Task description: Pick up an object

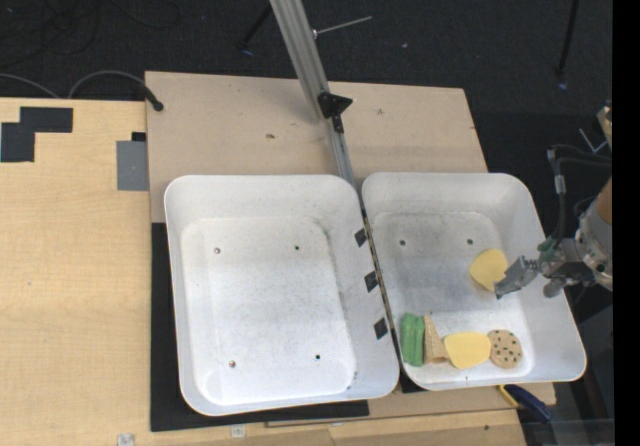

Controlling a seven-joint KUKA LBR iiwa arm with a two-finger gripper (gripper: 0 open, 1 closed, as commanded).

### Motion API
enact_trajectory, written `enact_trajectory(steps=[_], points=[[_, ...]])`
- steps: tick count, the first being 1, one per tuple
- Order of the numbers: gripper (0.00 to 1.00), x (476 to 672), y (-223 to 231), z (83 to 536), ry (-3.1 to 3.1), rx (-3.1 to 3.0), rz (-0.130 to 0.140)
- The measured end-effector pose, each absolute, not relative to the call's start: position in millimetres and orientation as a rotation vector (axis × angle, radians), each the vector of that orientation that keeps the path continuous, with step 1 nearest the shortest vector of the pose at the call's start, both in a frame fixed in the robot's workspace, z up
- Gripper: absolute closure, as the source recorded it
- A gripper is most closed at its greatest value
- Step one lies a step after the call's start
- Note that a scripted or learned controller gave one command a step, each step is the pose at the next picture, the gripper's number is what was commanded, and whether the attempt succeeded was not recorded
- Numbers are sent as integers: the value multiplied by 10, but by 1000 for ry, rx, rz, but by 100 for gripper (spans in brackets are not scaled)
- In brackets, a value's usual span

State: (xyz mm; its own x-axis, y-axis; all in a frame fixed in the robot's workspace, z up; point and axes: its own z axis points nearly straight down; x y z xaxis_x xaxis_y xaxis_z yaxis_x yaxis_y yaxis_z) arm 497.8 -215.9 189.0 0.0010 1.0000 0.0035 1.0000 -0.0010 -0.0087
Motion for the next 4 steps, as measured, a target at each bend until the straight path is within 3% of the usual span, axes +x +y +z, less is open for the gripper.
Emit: enact_trajectory(steps=[2,3,4], points=[[0,4909,-2110,918,-2219,-2221,1],[100,4898,-2123,1023,-2211,-2227,2],[100,4867,-2122,1447,-2217,-2227,-1]])
